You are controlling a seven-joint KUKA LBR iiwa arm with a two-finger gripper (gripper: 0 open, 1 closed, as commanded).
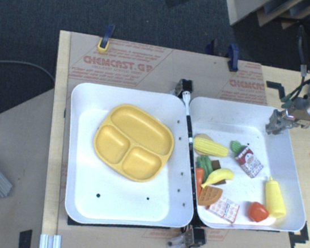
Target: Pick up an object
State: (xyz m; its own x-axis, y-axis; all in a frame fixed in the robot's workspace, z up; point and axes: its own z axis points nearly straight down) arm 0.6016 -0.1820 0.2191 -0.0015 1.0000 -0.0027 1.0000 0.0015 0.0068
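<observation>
The right bin holds several toy foods: a corn cob, a banana, a yellow mustard bottle, a red tomato, a red-and-white packet, a brown waffle and a second packet. My gripper hangs over the bin's far right corner, above and apart from all the items. Nothing shows in its grasp. The nearest item is the red-and-white packet, below and to its left.
A yellow divided plate lies in the left bin. Green pieces and an orange carrot sit near the divider between the bins. Blue and yellow clamps hold the cardboard at the back edge.
</observation>
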